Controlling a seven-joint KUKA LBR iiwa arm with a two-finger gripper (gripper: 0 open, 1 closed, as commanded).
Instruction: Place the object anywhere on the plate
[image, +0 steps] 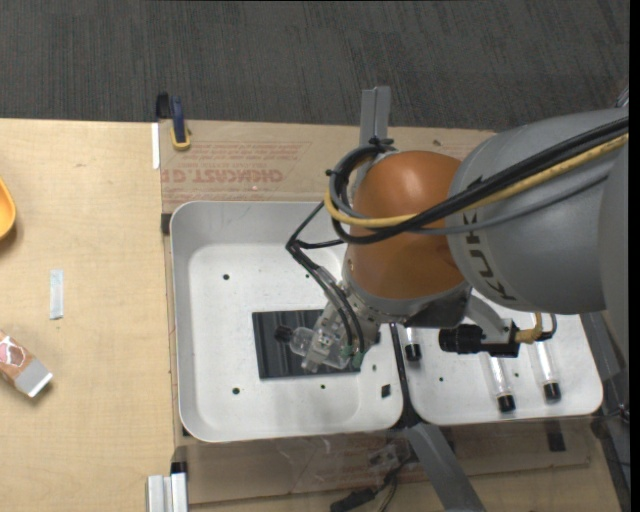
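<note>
Mirrored lettering on cardboard (235, 165), "KU" on arm (478, 262)

Light wooden bench (90, 200) carrying two shallow white plastic bins, left bin (200, 300) and right bin (580, 385), sitting side by side. Small clear plastic strip (56, 294) lying on bare wood at left, red-and-grey packet (22, 366) lying nearby.

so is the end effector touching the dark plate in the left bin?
Cannot tell. In the camera view the end effector overlaps the right part of the dark plate in the left bin, but the downward slant hides any gap or contact.
</note>
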